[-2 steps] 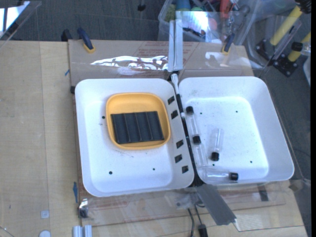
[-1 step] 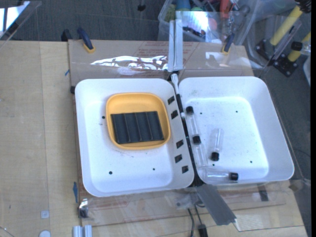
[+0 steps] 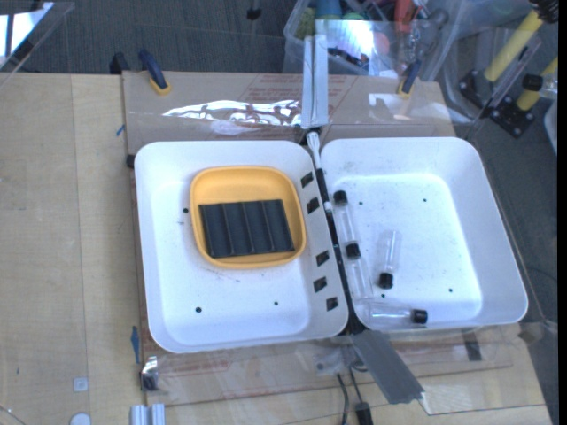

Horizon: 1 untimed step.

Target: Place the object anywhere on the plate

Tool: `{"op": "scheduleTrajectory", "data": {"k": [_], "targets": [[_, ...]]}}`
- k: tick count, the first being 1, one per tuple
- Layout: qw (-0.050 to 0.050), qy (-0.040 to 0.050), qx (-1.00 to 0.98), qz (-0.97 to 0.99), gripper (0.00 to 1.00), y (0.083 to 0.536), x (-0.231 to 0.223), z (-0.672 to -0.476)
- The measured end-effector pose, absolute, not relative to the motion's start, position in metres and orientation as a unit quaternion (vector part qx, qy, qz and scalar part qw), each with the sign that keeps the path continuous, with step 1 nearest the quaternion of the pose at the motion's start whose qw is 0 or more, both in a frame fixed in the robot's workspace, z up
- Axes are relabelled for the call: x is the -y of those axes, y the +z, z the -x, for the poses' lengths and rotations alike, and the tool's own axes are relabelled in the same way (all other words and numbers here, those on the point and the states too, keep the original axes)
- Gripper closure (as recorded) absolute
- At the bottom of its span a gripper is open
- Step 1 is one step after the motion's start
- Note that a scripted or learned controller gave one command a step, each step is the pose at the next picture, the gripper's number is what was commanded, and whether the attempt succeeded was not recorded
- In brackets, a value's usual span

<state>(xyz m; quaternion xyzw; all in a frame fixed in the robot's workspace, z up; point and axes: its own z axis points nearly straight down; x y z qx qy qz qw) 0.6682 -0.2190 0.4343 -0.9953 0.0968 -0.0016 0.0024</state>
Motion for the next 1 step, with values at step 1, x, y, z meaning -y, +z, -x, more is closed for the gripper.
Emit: {"op": "scheduleTrajectory", "data": {"k": [1], "targets": [[0.002,-0.0009,-0.097,0.995,1.0,0.4337,0.2197,-0.6655]]}}
